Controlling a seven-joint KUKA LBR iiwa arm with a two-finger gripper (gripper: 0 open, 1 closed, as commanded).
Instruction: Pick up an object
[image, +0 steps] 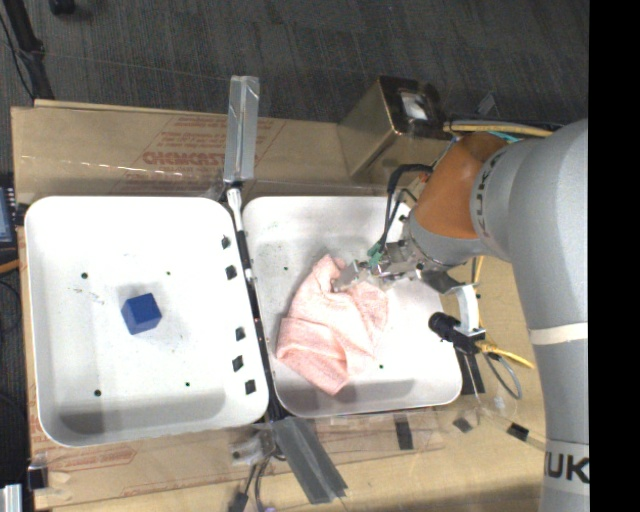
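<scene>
A crumpled pink cloth (332, 325) lies in the middle of the right bin (300, 215). My gripper (352, 277) reaches in from the right and sits low at the cloth's upper right edge, touching or nearly touching the fabric. A small blue cube (142, 312) rests on the floor of the left bin (60, 220), far from the gripper.
A metal divider (240, 130) runs between the two bins, with black clips along the shared rim. Brown cardboard (120, 140) lies behind the bins. The grey arm with its orange band (450, 195) hangs over the right bin's far right side.
</scene>
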